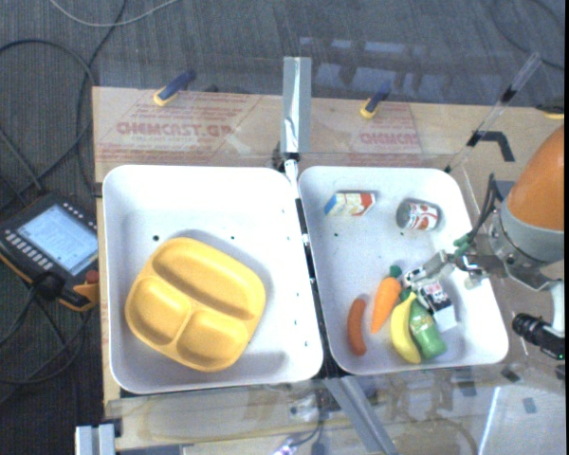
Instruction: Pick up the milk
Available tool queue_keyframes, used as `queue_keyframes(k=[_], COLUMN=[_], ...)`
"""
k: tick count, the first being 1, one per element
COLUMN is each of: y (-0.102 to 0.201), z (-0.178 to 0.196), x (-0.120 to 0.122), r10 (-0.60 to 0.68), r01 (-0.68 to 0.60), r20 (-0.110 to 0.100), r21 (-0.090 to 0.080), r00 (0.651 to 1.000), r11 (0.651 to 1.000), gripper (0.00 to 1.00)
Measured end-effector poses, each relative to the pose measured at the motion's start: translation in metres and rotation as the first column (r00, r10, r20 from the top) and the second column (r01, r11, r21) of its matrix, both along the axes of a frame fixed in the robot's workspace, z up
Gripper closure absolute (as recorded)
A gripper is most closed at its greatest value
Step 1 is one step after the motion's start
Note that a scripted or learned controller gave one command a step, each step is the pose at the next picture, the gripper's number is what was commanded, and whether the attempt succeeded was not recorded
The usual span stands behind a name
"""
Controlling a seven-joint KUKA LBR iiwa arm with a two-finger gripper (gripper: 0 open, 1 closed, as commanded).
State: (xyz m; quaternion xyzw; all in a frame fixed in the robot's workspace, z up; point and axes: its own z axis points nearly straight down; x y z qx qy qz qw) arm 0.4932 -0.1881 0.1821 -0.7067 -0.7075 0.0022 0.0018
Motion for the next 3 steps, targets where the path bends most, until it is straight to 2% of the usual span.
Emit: queue_keyframes(k=[1, 2, 3], y=[-0.012, -0.01, 0.033], z=[-0.092, -0.081, 0.014], x=[-0.005, -0.003, 0.007], r10=[0.245, 0.247, 0.219], r01=[-0.244, -0.247, -0.219], r20=[0.021, 0.026, 0.002], r21=[-0.014, -0.016, 0.001], r00=[0.969, 0.969, 0.976], r11=[0.97, 0.969, 0.976], gripper=[0.0, 1.0, 1.0])
